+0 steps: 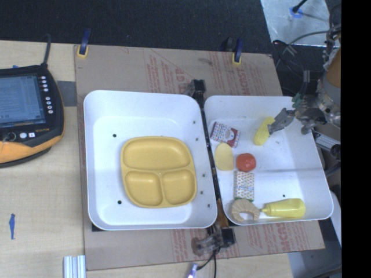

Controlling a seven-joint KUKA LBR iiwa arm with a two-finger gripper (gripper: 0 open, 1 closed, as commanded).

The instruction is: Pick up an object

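The right bin (pixel 290 161) holds several small objects. A small yellow piece (pixel 262 132) lies near its upper middle. Left of that piece are a red-and-white packet (pixel 224 133), a pale yellow oval (pixel 224 156) and a red ball (pixel 246 162). Lower down lie a patterned packet (pixel 244 185), a round beige item (pixel 244 211) and a yellow bottle (pixel 284 208) on its side. My gripper (pixel 294 123) hangs over the bin's upper right, just right of the small yellow piece. It is open with nothing between its fingers.
The left bin (pixel 104 120) holds a yellow divided plate (pixel 157 171). A handheld control pendant (pixel 26 112) lies on the bench at the far left. Clamps (pixel 236 50) hold the brown board under the bins.
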